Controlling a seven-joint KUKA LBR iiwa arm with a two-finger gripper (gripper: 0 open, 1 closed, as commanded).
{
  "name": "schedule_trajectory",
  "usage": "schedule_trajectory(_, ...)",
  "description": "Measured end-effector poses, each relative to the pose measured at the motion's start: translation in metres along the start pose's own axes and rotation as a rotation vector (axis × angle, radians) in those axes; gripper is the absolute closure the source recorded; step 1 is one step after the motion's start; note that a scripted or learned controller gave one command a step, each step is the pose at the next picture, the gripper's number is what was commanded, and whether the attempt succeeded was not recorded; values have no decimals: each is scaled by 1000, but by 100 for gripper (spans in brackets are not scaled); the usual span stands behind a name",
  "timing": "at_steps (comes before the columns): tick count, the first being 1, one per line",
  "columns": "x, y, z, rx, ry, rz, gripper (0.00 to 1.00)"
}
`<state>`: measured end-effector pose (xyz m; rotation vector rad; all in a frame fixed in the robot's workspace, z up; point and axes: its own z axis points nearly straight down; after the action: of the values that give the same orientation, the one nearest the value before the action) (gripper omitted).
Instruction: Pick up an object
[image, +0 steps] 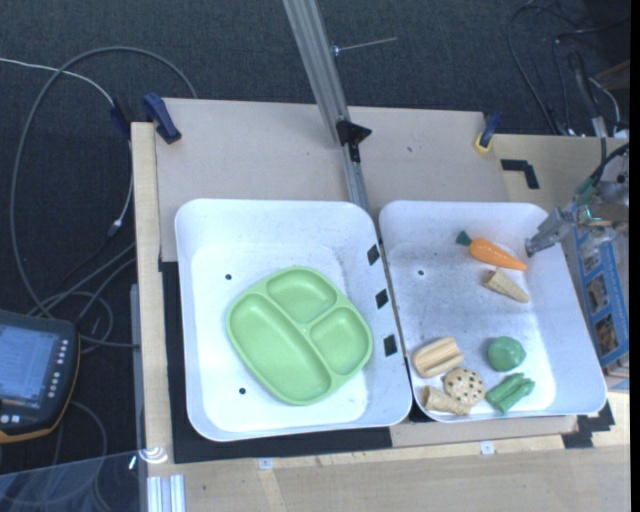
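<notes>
The right bin (560, 330) holds several toy foods. An orange carrot (492, 253) with a green top lies near its far right, and a pale cheese wedge (507, 286) sits just below it. Along the near edge are a tan bread roll (437, 356), a speckled cookie (463, 383), a tan piece (441, 401), a round green piece (506, 352) and a long green vegetable (510, 391). My gripper (546, 237) hangs over the bin's far right rim, just right of the carrot, with nothing seen in it.
The left bin (200, 240) carries a green divided plate (298, 333). A metal pole (322, 70) slants up from between the bins. Blue clamps (160, 117) grip the bench's far corners. A teach pendant (35, 372) lies on the floor at left.
</notes>
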<state>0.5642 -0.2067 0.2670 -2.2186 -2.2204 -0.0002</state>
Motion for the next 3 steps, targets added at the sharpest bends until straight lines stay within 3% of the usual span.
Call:
schedule_trajectory(1,0,0,0,0,0,0,0)
schedule_trajectory(3,5,-11,88,4,0,0,0)
